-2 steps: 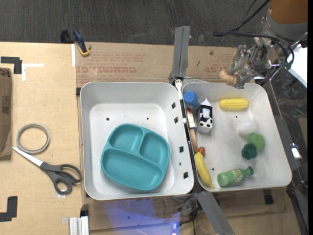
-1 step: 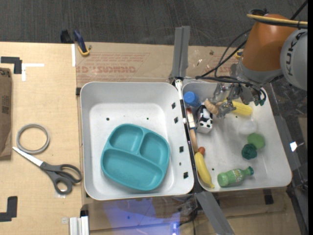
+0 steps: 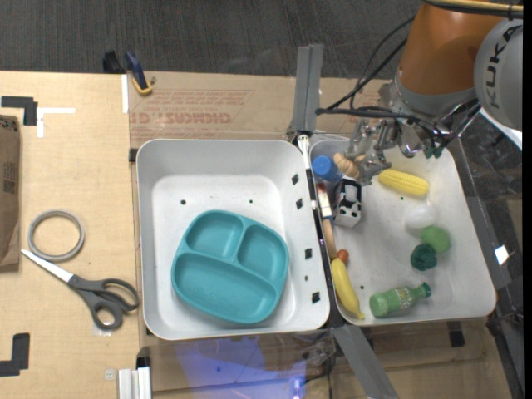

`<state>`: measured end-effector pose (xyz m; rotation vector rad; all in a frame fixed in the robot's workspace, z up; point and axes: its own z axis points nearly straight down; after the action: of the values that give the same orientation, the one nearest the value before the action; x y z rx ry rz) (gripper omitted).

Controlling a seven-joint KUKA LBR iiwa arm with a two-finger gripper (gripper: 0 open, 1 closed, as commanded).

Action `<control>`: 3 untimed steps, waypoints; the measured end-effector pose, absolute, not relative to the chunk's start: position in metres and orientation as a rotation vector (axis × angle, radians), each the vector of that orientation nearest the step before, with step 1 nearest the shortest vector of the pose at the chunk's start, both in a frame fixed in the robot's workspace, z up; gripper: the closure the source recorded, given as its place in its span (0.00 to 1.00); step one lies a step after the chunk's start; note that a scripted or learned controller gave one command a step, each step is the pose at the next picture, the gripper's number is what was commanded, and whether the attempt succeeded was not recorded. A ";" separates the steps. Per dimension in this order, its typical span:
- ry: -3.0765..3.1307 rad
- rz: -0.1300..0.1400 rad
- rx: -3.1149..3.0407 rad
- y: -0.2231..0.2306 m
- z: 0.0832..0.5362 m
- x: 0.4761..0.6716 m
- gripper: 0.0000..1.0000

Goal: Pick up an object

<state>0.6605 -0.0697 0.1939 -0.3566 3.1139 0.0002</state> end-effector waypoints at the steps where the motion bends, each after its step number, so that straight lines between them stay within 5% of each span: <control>1: 3.134 -0.001 -0.074 -0.108 0.298 0.660 1.00; 2: 3.106 -0.001 -0.442 -0.216 0.132 0.660 1.00; 3: 3.122 0.000 0.181 -0.171 0.099 0.663 1.00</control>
<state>0.6634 -0.1713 0.0988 0.1811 3.1216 -0.0005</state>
